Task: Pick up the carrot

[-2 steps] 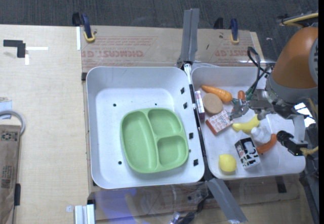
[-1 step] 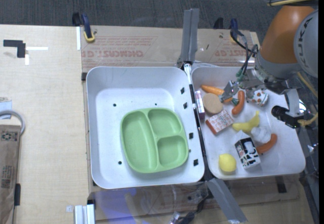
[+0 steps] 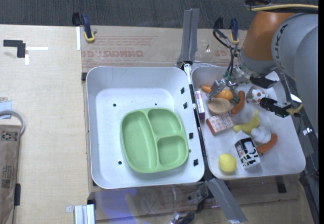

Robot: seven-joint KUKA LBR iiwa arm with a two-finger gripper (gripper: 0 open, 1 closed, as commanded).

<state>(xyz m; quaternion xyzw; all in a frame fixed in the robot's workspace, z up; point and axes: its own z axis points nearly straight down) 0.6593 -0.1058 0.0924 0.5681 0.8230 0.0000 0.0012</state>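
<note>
My gripper (image 3: pixel 221 85) sits at the right bin's (image 3: pixel 291 166) 11 o'clock, finger state unclear from here, right over the carrot (image 3: pixel 225 93): looks like light, stiff, slick toy plastic, so I'd pinch mid-body across its width.

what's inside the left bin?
The left bin holds a green three-compartment tray; its compartments look bare. The bin floor beneath the tray is covered. The gripper is over the right bin, near the carrot.

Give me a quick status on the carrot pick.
Gripper low in right bin, over carrot. Grasp unconfirmed. Hot dog and round tan piece crowd it.
</note>
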